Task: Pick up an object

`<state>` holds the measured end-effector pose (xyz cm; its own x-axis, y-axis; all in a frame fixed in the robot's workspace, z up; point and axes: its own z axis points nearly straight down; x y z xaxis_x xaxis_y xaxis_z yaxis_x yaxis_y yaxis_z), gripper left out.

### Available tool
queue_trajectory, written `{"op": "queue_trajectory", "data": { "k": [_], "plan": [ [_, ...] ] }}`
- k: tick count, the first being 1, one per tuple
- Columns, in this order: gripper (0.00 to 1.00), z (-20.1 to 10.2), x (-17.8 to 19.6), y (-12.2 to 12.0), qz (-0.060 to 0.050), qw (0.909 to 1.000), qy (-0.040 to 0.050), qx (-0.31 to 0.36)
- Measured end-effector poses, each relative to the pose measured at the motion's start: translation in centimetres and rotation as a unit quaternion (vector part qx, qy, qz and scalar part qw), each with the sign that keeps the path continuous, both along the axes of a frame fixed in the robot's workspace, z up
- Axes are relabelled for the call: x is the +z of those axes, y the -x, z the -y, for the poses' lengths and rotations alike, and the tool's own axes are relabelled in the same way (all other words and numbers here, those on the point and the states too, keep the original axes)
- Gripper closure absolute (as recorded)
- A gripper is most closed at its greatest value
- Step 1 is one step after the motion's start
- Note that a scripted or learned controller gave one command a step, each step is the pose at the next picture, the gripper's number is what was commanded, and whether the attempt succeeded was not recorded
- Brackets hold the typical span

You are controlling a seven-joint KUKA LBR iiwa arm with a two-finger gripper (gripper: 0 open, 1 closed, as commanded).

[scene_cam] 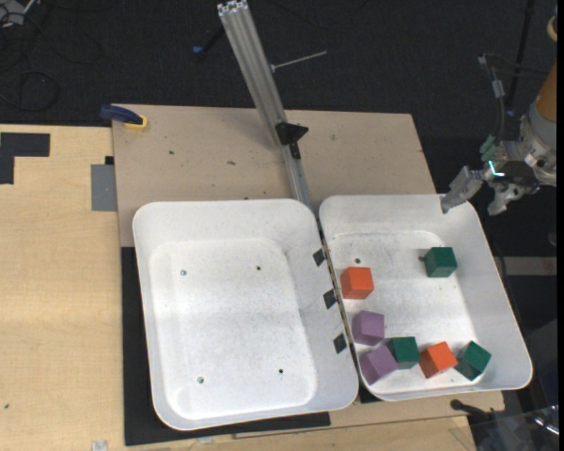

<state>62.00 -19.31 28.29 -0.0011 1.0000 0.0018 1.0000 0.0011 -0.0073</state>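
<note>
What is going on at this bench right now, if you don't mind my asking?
A robot arm is meant to pick up an object. Its gripper hangs open above the far right corner of the right bin, with nothing between its fingers. That bin holds seven blocks: three green, two orange and two purple. The nearest to the gripper is a green block, standing alone. The left bin sits beside it.

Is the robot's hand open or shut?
Open: the hand hangs beyond the right white bin's far corner, fingers spread, nothing between them.
</note>
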Motion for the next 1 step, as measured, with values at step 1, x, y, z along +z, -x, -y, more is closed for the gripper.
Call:
{"op": "queue_trajectory", "data": {
  "k": [1],
  "plan": [
    [0.00, -0.04, 0.26, -0.08, 0.002, 1.0000, 0.0007, 0.002]
  ]
}}
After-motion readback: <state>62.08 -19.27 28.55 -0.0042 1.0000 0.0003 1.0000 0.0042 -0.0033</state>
